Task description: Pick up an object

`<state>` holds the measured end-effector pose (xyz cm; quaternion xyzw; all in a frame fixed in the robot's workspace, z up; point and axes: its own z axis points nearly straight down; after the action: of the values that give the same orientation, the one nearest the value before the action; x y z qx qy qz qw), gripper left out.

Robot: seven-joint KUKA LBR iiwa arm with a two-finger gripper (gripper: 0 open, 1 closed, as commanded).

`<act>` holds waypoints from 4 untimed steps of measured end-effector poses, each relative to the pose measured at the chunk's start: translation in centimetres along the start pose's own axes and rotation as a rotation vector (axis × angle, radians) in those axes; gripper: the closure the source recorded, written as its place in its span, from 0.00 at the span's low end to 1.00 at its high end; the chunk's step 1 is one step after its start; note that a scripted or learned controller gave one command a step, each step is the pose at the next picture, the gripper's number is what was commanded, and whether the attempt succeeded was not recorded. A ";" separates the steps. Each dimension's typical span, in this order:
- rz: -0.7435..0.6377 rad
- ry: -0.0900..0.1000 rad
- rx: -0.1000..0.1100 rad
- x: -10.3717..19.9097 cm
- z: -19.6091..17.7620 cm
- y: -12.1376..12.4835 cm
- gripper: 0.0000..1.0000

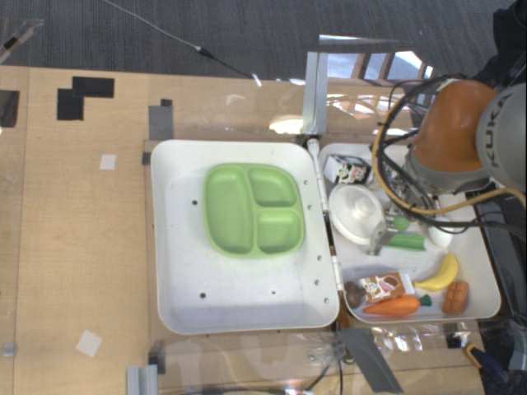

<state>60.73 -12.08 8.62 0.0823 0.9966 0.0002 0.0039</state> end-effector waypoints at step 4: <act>0.153 -0.016 0.000 5.0 -0.4 -2.6 0.00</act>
<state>55.40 -13.79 8.96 0.1580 0.9874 -0.0002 0.0119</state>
